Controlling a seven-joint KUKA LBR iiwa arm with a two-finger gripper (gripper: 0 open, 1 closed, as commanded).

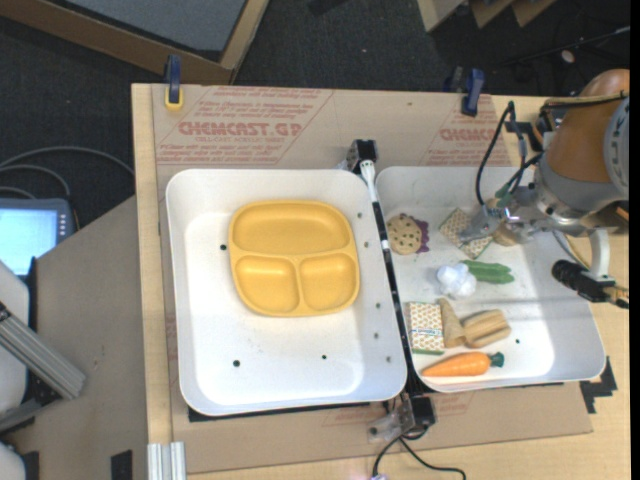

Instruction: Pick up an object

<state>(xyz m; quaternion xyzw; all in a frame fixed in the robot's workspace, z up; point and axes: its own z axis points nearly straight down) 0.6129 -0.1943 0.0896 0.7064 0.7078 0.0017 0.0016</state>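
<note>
My gripper (488,224) reaches in from the right and hangs low over the far part of the right bin (570,363). Just under and left of it lies a tan checkered piece (460,228). In the same bin I see a chocolate-chip cookie (404,234) on a purple scrap, a green pod (488,272), a white crumpled lump (457,280), a patterned cracker (425,326), a tan wooden block (478,328) and an orange carrot (460,365) near the front wall.
The left bin (200,298) holds a yellow three-compartment plate (294,256). A ridge with a black clip (363,152) separates the two bins. Blue clamps (173,81) pin the cardboard sheet at the bench's far edge.
</note>
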